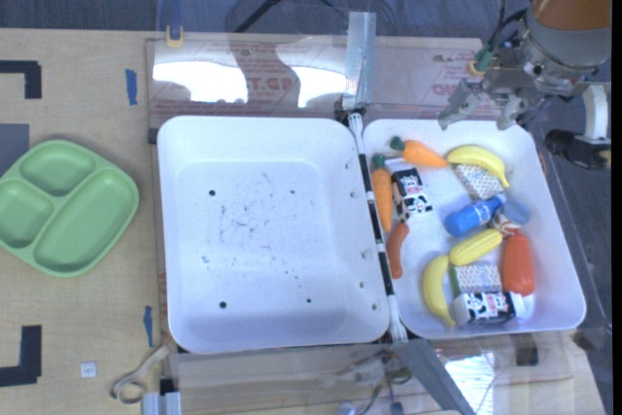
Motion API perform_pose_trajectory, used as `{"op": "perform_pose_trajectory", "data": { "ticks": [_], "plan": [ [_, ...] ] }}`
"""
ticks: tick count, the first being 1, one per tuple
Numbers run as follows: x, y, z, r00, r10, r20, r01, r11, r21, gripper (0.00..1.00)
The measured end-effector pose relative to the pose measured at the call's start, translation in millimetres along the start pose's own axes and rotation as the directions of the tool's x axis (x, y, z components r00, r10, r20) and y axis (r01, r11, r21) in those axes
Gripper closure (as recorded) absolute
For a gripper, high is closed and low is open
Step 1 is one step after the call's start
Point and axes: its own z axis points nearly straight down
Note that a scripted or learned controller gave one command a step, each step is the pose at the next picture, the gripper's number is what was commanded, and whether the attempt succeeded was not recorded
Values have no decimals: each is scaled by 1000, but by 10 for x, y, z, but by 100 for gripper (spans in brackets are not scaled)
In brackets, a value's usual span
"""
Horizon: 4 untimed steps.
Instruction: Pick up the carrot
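The small orange toy carrot with a green leafy stub (420, 152) lay near the back of the right-hand shallow white bin (562, 298), tip pointing toward a yellow plastic banana (481, 160) just beside it. A second, longer orange carrot-like piece (382, 197) lay along the divider edge; either could be the target. Judged light, rigid and smooth, probably hollow plastic: likely to slip or roll if pinched near the tapered tip. Best hold looked to be across the thick middle, fingers square to its long axis. Close by were a black-and-white cow-print milk carton (412, 193) and a blue plastic bottle (478, 213), so room for the fingers was tight on the near side. The two-finger gripper (486, 100) hung above the bin's back rim, apart from the carrot and carrying nothing; whether it was spread or closed could not be told. The left-hand shallow white bin (194, 151) sat alongside.
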Motion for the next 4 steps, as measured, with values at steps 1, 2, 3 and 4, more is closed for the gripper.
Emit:
{"op": "perform_pose_trajectory", "data": {
  "ticks": [1, 2, 3, 4],
  "plan": [
    [32, -149, -21, 988, -156, 0, 156, 988, 0, 0],
    [-13, 8, 937, 1000, -31, 0, 31, 1000, 0, 0],
    [-153, 382, 1506, 1000, 1, 0, -1, 1000, -2, 0],
    [-234, 402, 1929, 953, 302, -3, -302, 953, -1, 0]
  ]
}}
